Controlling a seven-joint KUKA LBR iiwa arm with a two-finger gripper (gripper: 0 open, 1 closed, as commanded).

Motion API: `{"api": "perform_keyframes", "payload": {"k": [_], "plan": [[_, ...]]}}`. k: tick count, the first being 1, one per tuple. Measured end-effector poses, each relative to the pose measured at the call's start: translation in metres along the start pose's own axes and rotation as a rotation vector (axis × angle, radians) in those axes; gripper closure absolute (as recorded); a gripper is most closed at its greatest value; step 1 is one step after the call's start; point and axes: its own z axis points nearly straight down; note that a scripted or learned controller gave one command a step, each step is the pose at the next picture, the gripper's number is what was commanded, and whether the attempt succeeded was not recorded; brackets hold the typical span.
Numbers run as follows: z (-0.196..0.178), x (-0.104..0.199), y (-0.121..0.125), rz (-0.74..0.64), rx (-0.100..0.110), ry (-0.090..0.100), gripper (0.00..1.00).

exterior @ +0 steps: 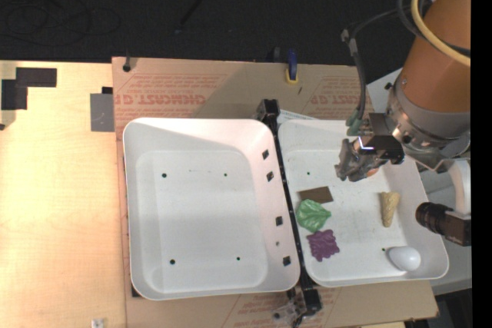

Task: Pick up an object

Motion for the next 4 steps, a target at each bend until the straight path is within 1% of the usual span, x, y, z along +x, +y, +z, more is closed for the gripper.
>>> {"api": "perform_keyframes", "payload": {"k": [1,2,3,4], "plan": [[0.106,0.019,0.029,-0.008,0.004,0.000,1.00],[-0.003,0.039,0.060,-0.011,-0.020,0.002,1.00],[0.065,-0.022,0.012,-0.001,0.000,0.000,1.00],[-0.014,0.008,0.025,-0.011,-0.016,0.002,1.00]]}}
